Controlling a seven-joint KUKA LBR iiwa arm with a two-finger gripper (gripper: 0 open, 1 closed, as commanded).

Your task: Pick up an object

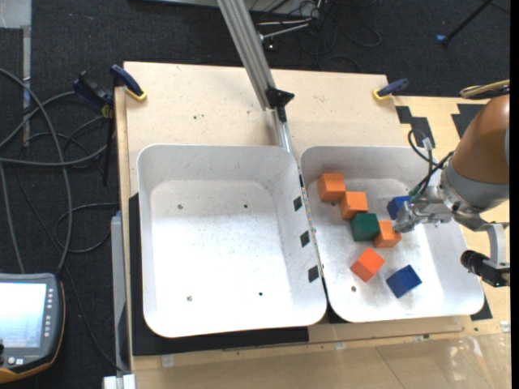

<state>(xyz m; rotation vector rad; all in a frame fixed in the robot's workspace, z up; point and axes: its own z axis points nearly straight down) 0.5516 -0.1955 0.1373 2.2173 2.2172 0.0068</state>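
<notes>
Camera view: gripper (403,221) is down in the right bin (454,294), at the small orange block (387,234) near the bin's middle; can't tell its grip state. Green block (365,226) touches that block's left side. Two orange blocks (340,195) toward the far left corner. Another orange block (367,263) and a blue block (403,280) near the front edge.
</notes>
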